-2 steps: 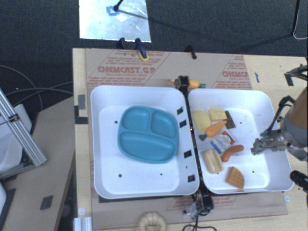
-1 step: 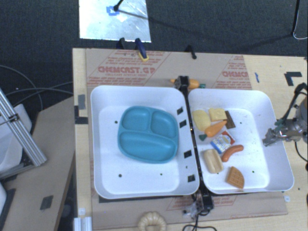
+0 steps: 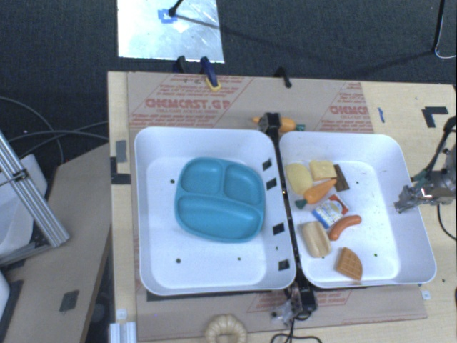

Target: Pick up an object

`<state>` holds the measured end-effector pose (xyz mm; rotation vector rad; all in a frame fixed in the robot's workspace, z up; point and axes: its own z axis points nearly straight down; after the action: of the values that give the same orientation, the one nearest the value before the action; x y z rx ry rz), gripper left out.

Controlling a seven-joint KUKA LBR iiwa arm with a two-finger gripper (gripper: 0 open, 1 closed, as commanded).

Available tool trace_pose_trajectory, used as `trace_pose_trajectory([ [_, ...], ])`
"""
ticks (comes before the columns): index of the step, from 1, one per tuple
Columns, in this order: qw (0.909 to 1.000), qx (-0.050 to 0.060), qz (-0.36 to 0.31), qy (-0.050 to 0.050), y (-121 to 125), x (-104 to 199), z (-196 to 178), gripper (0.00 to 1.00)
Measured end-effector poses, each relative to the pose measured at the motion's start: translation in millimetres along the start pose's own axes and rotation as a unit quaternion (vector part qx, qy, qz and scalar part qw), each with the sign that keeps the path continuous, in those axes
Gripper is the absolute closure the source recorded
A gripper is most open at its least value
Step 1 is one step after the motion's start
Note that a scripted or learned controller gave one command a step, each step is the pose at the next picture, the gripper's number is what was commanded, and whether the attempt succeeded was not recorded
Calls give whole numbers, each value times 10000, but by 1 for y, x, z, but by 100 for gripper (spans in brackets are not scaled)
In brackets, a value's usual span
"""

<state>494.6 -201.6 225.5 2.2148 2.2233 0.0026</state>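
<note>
Look to the right edge of your view and you find the gripper [image 3: 408, 200] over the right rim of the right bin [image 3: 407, 164], with the arm reaching in from the right behind it. It is small and blurred there, so you cannot tell how its tips are set, and nothing can be seen held by it.

The things you could pick lie well apart from it, gathered in the left half of that right bin. Nearest the top left corner sits a pale yellow piece [image 3: 298, 175], with a yellow block [image 3: 322, 169] just beside it and a dark brown bar [image 3: 340, 179] touching the block's right side. Below them a carrot [image 3: 319, 191] lies slanted, its green end pointing down-left. Under the carrot you see a small printed packet [image 3: 330, 210], and just right of it a sausage [image 3: 345, 225] lying at a tilt. A bread roll [image 3: 315, 239] lies near the bin's middle divider, and a waffle [image 3: 349, 263] lies nearest the front rim.

In the left bin [image 3: 153, 156] a blue divided plate [image 3: 220, 199] rests near the middle, with its three compartments facing up. Both bins sit side by side on the cardboard-covered surface [image 3: 235, 95].
</note>
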Motion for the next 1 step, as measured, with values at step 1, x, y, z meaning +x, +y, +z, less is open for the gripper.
trace_pose_trajectory([
  [1, 10000, -1, -27, 7, 15, 45, -9, 100],
])
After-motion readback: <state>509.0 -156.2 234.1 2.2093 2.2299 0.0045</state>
